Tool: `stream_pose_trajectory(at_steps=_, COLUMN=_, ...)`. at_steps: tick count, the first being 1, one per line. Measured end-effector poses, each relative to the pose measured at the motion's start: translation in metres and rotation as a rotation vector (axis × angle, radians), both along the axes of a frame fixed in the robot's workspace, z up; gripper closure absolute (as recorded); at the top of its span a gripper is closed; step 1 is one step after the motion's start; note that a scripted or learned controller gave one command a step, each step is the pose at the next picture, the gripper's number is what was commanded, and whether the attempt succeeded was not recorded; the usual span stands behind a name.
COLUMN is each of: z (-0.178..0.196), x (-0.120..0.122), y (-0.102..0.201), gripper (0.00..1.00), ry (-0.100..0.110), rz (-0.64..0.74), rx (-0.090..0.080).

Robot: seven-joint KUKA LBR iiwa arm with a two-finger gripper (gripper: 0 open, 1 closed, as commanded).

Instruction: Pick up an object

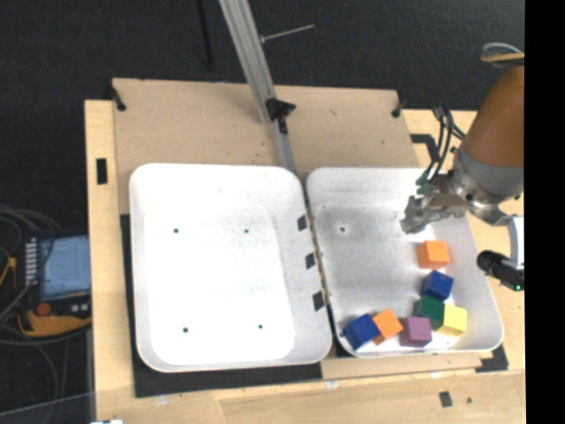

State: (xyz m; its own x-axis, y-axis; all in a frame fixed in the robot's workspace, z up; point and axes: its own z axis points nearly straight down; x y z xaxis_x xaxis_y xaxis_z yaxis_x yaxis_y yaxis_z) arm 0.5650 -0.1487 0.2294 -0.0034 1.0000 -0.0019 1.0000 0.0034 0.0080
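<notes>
Hovering over the right bin, toward the right of the frame — gripper, grey, at the end of the arm; whether it is released or clenched cannot be told from this slant, and nothing shows in its grasp.

Contents of that bin, lower right of the frame:
- orange block, just below the gripper, nearest candidate
- blue block, green block, yellow block
- purple block, second orange block, second blue block along the near rim

Left bin — white.

Step in hand, as judged: approach, no pick yet made. Next move calls for shifting slightly down-frame to centre over the lone orange block, then descending straight onto it.
</notes>
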Motion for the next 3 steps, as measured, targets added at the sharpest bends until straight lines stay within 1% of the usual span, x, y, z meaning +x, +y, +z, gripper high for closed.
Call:
stream_pose_trajectory(at_steps=1, z=0.054, x=0.002, y=-0.001, gripper=1.00, ry=0.000, rz=0.001, rx=0.001)
stream_pose_trajectory(at_steps=2, z=0.040, x=0.003, y=0.054, gripper=1.00, ry=0.007, rz=0.002, rx=0.001)
stream_pose_trajectory(at_steps=3, z=0.036, x=0.005, y=0.096, gripper=1.00, ry=0.007, rz=0.001, rx=0.001)
